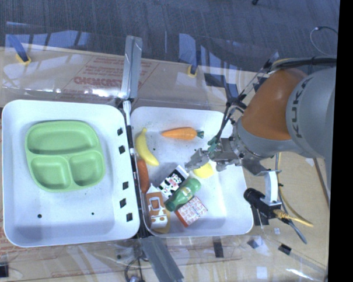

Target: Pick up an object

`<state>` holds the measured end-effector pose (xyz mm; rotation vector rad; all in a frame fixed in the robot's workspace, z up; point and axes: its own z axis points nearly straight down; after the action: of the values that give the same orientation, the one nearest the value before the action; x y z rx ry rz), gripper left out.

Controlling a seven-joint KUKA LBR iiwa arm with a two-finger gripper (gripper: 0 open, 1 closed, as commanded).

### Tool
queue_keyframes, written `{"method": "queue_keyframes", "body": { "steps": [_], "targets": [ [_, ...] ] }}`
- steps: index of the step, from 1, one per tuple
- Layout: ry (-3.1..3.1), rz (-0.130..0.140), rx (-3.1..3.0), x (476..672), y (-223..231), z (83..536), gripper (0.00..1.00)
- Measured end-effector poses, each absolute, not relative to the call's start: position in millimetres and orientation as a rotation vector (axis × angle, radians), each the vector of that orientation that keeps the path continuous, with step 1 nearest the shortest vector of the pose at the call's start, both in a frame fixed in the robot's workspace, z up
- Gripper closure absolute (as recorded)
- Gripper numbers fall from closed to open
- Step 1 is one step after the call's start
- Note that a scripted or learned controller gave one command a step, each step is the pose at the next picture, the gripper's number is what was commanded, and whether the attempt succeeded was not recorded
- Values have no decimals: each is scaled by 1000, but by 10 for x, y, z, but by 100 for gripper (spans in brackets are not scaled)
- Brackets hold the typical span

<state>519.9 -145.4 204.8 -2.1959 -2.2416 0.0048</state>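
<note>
Over on the bench, in the shallow white bin (232, 207) nearer the arm, the grey metal gripper (212, 158) hangs just above a small roundish yellow fruit (204, 171) lying slightly toward the near rim; I cannot tell the gripper's spread or whether it has hold of anything.

A: Left bin (62, 217): green three-compartment plate (64, 153), set toward ten o'clock on the floor.
B: Right bin (232, 207): carrot (180, 132) flat at twelve o'clock. Banana (144, 148) at ten, along the left wall.
A: Green bottle (183, 193) near centre, tilted. Black-and-white carton (172, 181) touching it at its ten o'clock.
B: Red-and-white box (191, 212) at the bottle's five. Brown carton (156, 211) at the bin's seven o'clock.
</note>
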Motion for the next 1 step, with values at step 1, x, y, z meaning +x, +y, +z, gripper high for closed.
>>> {"method": "queue_keyframes", "body": {
  "steps": [1],
  "targets": [
    [-2273, 3, -2167, 5611, -1529, 913, 0]
  ]
}}
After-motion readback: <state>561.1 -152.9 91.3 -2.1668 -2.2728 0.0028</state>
